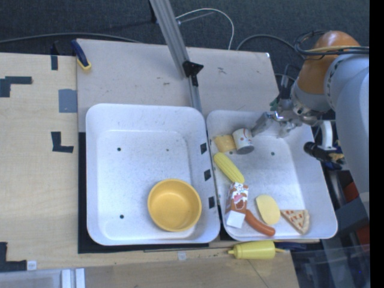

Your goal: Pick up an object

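My gripper (245,141) reaches in from the right and hangs low over the far left part of the right bin (300,161). Its tip is right beside a small tan block (224,143) near the bin's left wall. Just in front of that lies a corn cob (228,167). Further forward are a red and white carton (238,198), a red sausage (259,224), a pale yellow oval piece (267,209) and a pizza slice (296,219). A yellow bowl (174,204) sits in the left bin (120,131).
A yellow mustard bottle (252,250) lies on the bench outside the right bin's front rim. A grey metal pole (174,35) slants down to the gap between the bins. Cables run behind the bins and beside the arm at the right.
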{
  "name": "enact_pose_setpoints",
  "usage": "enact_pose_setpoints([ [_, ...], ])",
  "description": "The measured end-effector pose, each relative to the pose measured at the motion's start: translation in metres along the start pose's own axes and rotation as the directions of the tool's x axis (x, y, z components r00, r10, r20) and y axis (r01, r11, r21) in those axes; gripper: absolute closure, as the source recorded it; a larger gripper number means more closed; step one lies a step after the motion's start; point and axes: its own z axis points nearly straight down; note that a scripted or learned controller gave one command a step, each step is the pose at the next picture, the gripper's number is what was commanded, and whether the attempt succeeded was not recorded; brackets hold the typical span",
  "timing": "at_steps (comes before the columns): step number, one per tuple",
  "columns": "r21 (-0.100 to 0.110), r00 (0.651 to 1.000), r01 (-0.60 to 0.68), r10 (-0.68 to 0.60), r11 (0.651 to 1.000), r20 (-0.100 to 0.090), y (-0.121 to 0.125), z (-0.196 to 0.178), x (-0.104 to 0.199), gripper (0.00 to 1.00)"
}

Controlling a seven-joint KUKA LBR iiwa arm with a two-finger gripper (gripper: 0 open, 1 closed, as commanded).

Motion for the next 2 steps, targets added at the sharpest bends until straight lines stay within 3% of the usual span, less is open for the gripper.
enact_pose_setpoints([
  [1,0.0,1.0,0.002,-0.002,1.0,-0.001,0.0,-0.009,0.001,1.0],
  [2,-0.012,1.0,0.0,0.0,1.0,0.0,0.002,-0.068,-0.007,1.0],
])
